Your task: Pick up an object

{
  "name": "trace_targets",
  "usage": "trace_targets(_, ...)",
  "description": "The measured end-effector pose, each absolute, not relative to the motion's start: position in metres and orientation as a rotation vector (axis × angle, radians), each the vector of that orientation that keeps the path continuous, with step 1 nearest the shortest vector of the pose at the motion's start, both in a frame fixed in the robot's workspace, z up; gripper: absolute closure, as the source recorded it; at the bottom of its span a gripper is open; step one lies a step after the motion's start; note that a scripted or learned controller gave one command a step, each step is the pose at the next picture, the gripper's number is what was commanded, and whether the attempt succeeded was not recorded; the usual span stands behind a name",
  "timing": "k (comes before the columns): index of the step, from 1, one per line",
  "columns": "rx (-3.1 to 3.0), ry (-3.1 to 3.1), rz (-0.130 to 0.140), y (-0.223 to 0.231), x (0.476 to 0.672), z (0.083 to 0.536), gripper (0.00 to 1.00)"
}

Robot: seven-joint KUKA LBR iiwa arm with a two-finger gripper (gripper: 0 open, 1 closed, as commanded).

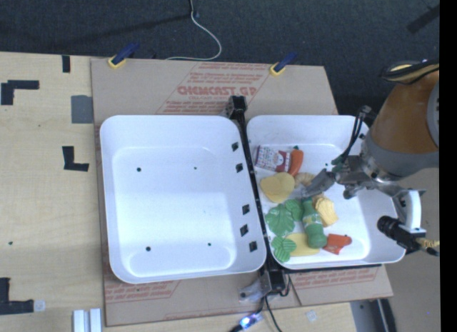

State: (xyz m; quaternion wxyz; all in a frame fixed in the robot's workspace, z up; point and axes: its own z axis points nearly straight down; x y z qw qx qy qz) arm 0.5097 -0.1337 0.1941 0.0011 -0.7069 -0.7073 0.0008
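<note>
Nearest the camera, along the bottom of the view, a cable clamp sits at the bench edge where the two white bins meet. Just above it, the right bin holds a heap of small toy foods: green leafy pieces, a green bottle-like piece, a red-orange piece near the front, and a yellow piece toward the middle. The gripper reaches in from the right and sits low over this heap, just beside the yellow piece; from here it cannot be told whether it is apart or closed, or whether it has anything. Behind it lie a white packet with red print and an orange carrot. The left bin lies alongside. Both rest on cardboard, with a thin white cable beyond.
</note>
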Motion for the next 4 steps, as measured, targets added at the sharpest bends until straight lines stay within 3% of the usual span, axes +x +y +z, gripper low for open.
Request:
trace_targets(1, -2.22, -2.218, 0.005, -0.123, 0.482, 0.079, 0.0)
trace_targets(2, -2.217, -2.231, -0.005, -0.09, 0.562, 0.085, 0.0)
trace_targets(3, -2.224, -2.228, -0.003, -0.142, 0.634, 0.085, 0.0)
trace_targets(4, -2.219, -2.226, -0.001, -0.122, 0.67, 0.084, 0.0)
